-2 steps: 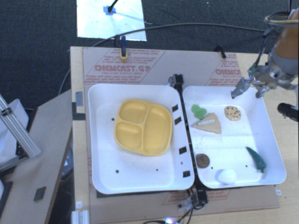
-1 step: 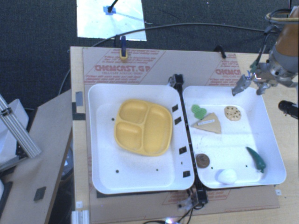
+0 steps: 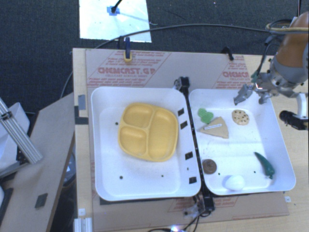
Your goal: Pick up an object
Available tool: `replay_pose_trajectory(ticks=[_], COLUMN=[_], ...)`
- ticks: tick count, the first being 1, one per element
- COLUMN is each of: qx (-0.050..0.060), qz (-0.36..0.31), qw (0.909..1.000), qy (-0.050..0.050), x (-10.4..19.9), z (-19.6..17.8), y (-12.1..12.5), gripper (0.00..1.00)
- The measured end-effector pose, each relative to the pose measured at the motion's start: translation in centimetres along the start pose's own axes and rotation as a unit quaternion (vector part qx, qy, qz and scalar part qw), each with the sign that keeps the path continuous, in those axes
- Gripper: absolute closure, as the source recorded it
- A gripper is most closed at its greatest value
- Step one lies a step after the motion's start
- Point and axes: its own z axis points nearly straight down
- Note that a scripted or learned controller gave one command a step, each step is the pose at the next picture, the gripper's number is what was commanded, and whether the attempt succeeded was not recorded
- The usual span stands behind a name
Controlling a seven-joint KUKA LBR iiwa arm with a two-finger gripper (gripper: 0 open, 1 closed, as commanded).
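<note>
On a bench seen from above at a slant, two shallow white bins sit side by side, the left bin and the right bin, touching along a black hinged seam. The left bin holds a yellow divided tray, lying flat near its middle. The right bin holds the loose pieces meant for picking, spread apart so that each can be reached alone: a green leafy piece near the seam, a tan wedge just below it and touching or nearly so, a speckled cookie to its right, a brown disc lower down, a white egg-shaped piece at the near edge, and a green pepper toward the right side. The grey arm with its orange band reaches in from the right, wrist bent down over the far right corner of that bin. The gripper hangs above the bin's far rim, its two fingers spread apart with nothing between them. It appears poised above and behind the cookie, the nearest piece, and nothing is lifted yet.
</note>
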Motion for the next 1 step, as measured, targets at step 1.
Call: replay_pose_trajectory(ticks=[1], qx=[0.001], qz=[-0.001], qw=[1.0], qy=[0.0], x=[-0.17], z=[4.2], y=[0.4], gripper=[0.0])
